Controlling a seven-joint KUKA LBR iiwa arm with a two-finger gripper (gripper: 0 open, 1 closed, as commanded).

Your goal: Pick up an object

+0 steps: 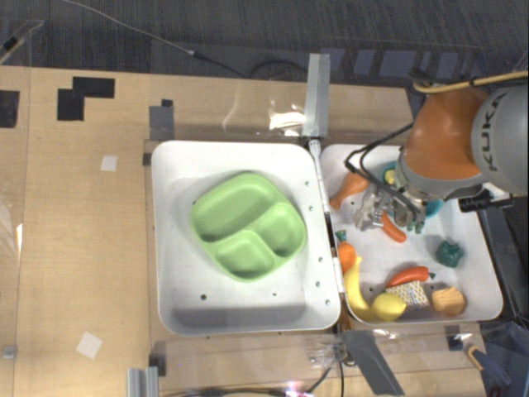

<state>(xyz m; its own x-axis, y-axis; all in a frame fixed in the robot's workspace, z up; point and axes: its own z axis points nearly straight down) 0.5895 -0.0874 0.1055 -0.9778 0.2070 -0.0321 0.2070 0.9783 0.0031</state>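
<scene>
Two bins (pixel 165 222) — one green tray (pixel 248 224), one banana (pixel 357 292).

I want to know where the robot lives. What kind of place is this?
Probably a robot lab. A grey and orange arm reaches over two white bins on a wooden bench, one holding toy food like a banana, with cables about.

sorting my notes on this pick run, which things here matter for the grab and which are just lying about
In the job:
gripper
right bin
toy carrot
banana
red pepper
lemon
dark green toy

Lying about:
left bin
green divided plate
</scene>
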